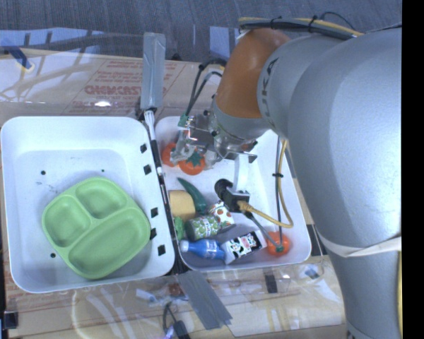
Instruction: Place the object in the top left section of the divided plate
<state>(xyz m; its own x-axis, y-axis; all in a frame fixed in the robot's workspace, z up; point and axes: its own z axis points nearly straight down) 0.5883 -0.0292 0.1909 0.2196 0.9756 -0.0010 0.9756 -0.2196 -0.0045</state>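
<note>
The green divided plate (95, 226) lay in the left bin (28, 147), all sections bare, ready to receive. Right of the plate, in the other bin (297, 249), the gripper (191, 150) hung over an orange round toy (192, 165), perhaps touching it. Whether its claw was spread, I could not tell.

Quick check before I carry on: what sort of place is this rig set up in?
Probably a robotics lab pick-and-place bench, not a kitchen: two white bins taped to a cardboard-covered bench, toy food and a blue bottle jumbled in one, a green divided plate in the other, grey carpet behind.
</note>
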